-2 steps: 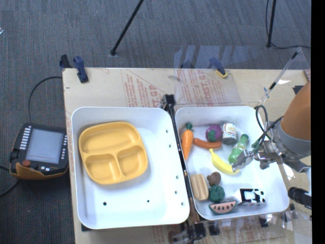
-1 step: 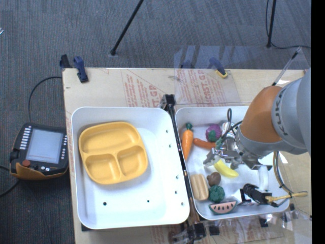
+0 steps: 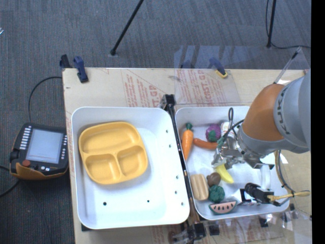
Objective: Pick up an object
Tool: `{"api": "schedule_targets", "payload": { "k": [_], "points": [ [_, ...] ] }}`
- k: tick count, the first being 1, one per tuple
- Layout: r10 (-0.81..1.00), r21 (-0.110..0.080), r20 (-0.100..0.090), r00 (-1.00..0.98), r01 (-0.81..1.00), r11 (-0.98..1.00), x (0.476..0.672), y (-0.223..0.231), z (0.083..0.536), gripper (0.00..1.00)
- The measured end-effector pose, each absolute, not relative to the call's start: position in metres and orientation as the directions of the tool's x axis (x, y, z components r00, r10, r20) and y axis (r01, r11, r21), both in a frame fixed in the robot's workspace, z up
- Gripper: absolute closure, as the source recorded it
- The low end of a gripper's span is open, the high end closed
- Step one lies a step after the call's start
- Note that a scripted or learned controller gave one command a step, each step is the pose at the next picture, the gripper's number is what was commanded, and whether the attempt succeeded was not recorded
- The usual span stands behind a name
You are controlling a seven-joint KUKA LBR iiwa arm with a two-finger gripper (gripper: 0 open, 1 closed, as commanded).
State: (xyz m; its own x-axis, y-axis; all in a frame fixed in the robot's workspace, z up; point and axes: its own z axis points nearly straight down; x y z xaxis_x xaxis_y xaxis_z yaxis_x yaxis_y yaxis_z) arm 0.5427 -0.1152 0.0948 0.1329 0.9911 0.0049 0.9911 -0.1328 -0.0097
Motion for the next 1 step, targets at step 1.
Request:
{"api": "schedule_targets", "payload": {
  "k": [1],
  "points": [
    [0.99, -0.003, 0.001, 0.143, 0.99, -0.143, 0.6047, -0.0511, 0.1873, 1.0]
  ]
}}
